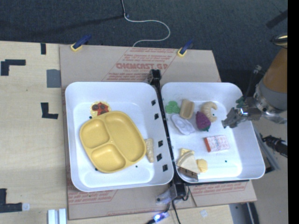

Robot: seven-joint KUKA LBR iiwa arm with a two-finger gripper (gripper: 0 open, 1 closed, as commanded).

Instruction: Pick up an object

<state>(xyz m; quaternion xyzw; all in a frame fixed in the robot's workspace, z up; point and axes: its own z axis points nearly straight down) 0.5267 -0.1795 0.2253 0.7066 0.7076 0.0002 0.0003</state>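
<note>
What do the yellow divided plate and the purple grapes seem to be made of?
Yellow divided plate: probably moulded plastic, smooth, evenly coloured, with a soft sheen. Purple grapes: likely plastic or rubber toy food; matte, uniformly coloured, too small to be sure.

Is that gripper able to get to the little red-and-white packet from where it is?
Probably yes. The gripper hangs over the right bin's right side, and the packet lies flat just below and left of it, with bare floor around it.
</note>
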